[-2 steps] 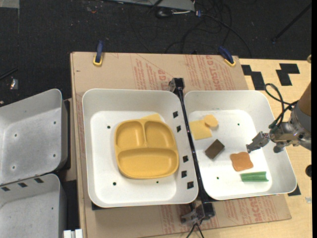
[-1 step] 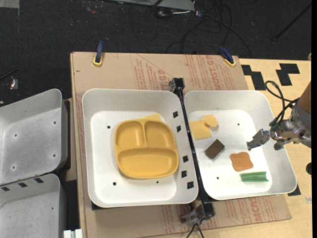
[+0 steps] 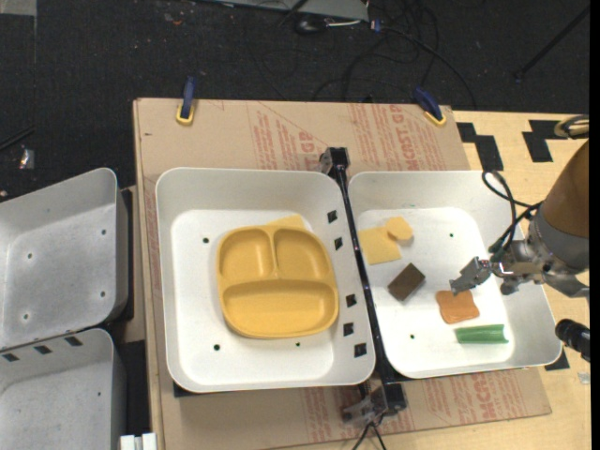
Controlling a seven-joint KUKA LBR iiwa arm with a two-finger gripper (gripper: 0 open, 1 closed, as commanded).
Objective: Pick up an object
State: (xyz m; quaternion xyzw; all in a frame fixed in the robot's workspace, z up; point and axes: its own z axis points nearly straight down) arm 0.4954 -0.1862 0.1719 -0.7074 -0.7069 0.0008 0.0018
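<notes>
A: Orange flat piece (image 3: 457,307) lies in the right bin (image 3: 441,364), near its right side, with a green block (image 3: 481,334) just beside it toward the front.

B: And the gripper (image 3: 472,276)?

A: It hangs just above the orange piece's far edge, reaching in from the right. Whether its fingers are spread or closed, I cannot tell; nothing shows between them.

B: What else sits in that bin?

A: A dark brown block (image 3: 406,281) to the left of the orange piece, and a pale yellow piece (image 3: 384,242) further back.

B: The left bin (image 3: 187,251)?

A: It holds a yellow divided tray (image 3: 277,281), three compartments, lying flat in the middle.
</notes>
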